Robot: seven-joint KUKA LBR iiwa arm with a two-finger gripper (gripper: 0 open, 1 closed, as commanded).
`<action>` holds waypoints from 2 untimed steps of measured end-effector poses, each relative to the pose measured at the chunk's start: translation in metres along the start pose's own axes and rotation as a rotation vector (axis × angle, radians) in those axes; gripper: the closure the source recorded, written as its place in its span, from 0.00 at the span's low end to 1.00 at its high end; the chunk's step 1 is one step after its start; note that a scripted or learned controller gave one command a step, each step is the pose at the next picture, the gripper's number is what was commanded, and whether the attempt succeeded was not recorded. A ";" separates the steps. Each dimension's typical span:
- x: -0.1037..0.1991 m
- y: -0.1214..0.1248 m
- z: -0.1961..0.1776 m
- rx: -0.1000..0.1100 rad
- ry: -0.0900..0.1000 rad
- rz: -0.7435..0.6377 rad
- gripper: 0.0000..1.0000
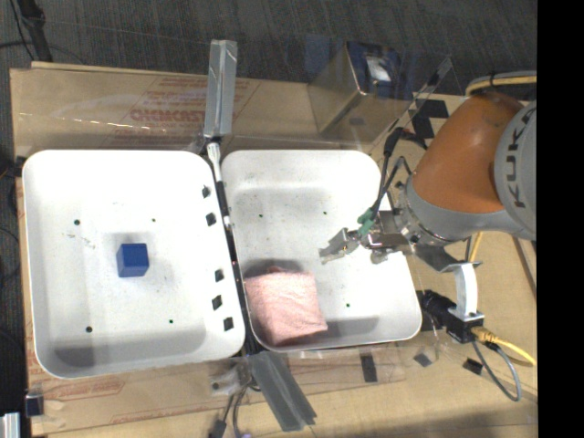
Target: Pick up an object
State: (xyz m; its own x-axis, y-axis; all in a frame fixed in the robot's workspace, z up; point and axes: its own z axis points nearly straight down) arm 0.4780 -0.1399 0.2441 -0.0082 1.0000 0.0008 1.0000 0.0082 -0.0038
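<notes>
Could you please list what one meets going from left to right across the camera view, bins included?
Left bin → blue cube → right bin → pink cloth → pincer → arm

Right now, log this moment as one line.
gripper: over right bin, holding nothing | pink cloth: right bin, near-left corner, untouched | blue cube: left bin | pick: not done

The arm [497, 167] bears the letters "KUK" on its grey casing. Red print on the cardboard [119, 108] is too blurred to read.
</notes>
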 end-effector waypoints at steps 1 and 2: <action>0.028 0.062 0.153 -0.002 -0.001 -0.044 0.00; 0.037 0.104 0.152 -0.002 -0.001 0.118 0.00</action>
State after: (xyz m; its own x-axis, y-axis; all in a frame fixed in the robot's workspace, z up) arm 0.5814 -0.1022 0.0920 0.1095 0.9940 -0.0003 0.9940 -0.1095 -0.0020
